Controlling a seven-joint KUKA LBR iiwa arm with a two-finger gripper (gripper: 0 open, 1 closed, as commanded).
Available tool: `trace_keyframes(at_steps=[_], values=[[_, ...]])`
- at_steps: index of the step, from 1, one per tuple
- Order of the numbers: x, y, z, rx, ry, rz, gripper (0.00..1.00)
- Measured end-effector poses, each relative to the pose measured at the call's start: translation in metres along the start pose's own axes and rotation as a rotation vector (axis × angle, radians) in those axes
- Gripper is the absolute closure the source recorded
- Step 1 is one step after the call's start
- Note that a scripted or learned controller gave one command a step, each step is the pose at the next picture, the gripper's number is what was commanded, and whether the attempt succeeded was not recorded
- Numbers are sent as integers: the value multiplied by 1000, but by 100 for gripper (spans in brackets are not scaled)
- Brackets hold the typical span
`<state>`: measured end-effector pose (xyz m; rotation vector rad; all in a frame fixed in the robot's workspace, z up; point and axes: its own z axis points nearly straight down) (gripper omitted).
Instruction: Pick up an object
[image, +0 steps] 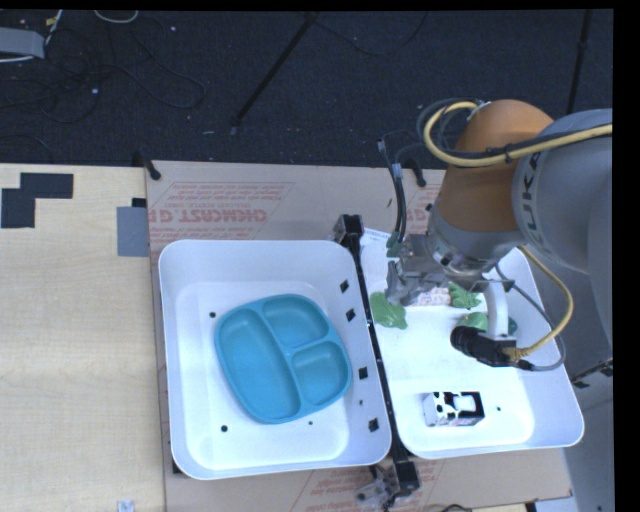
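1. Desk (70, 340): light wood top, fills the left and lower part of the view; a brown cardboard sheet (230, 205) with red print lies on it under both bins.
2. Arm (540, 180): grey with an orange band, comes in from the right and covers the upper part of the right bin. Yellow and black cables loop around the wrist.
3. Left bin (190, 270): shallow, white, sits left of the black clips that join the two bins.
4. Right bin (520, 420): shallow, white, touches the left bin along the shared middle edge; upper half is partly hidden by the arm.
5. Blue plate (280, 355): sectioned, three compartments, lies flat near the middle of the left bin, turned at a slant.
6. Gripper (425, 290): low over the upper left part of the right bin, among the small items there. Cannot tell whether the fingers are wide, narrow or holding anything; the wrist body hides them.
7. Green item (388, 310): soft-looking, lies on the right bin floor just beside the middle edge, at the lower left of the gripper. Touching or apart from it: cannot tell.
8. Black-and-white item (452, 408): small, boxy, lies in the lower part of the right bin, well apart from the gripper.
9. Second green piece (466, 297): just right of the gripper, partly hidden; a pink-white scrap (432, 297) shows directly under the gripper, too small to identify.
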<state>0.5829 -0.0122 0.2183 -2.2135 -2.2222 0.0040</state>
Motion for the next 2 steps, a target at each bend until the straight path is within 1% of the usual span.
trace_keyframes(at_steps=[1,2], values=[[52,-13,-10,-1,0,-1,100],[110,-17,-1,2,0,-2,100]])
